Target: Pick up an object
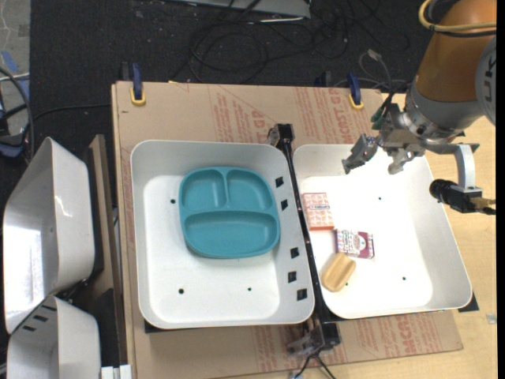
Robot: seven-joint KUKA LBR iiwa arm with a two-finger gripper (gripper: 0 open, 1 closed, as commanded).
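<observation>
On my far left I've got two spare white tubs [43, 219] sitting off the bench, stacked at a slant. Moving in, the left bin [150, 235] holds a teal divided plate [230, 212] — lying flat, roughly in the middle, three compartments facing up. A black divider strip [298, 235] runs between the two bins.

Now the right bin [410, 243]. Hard against its left wall I see a small pink-and-white packet [317, 210], lying flat. Just below and to the right of it sits a purple-and-white packet [355, 243], and touching that one's lower-left corner is a tan bread roll [338, 272], tilted on a diagonal. All three cluster in the bin's left half, well apart from the arm.

Up at the top right, the gripper [380, 158] hangs over the bin's upper edge — fingers spread apart, nothing between them. Above it I see the grey wrist and the orange band [458, 30].
</observation>
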